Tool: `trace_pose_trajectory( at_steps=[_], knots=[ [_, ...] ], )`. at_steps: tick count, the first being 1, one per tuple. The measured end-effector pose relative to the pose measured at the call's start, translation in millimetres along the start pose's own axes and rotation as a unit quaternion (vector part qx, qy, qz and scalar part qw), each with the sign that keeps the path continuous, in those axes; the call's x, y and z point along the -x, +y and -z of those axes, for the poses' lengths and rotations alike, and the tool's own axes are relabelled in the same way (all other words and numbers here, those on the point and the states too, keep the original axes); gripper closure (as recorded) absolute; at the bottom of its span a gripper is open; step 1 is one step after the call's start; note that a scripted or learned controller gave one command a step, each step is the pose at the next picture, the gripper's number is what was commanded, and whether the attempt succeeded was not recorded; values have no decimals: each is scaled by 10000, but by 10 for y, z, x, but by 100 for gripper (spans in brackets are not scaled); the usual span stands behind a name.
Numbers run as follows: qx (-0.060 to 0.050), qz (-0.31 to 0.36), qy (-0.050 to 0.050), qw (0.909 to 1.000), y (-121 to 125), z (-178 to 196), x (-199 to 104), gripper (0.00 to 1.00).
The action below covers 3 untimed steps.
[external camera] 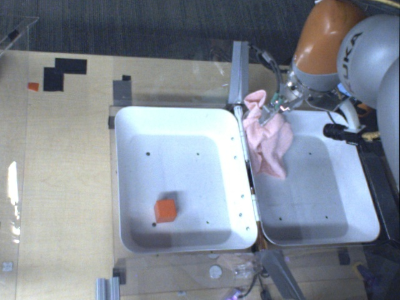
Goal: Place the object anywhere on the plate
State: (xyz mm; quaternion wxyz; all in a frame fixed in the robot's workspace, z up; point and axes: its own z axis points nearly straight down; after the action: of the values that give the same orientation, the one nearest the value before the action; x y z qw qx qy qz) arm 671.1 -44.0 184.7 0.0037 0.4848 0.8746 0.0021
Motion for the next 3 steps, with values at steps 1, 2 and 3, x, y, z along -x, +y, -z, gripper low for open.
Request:
trace_pose_trajectory(
  at_steps=[1, 2, 3],
  knots=[
    [4, 24, -4, 10000, 34, 399, 8, 100],
    [-4, 2027, 9, 9792, -85, 346, -407, 100],
    [6, 3939, 9, 9191, -182, 422, -967, 100]
  ],
)
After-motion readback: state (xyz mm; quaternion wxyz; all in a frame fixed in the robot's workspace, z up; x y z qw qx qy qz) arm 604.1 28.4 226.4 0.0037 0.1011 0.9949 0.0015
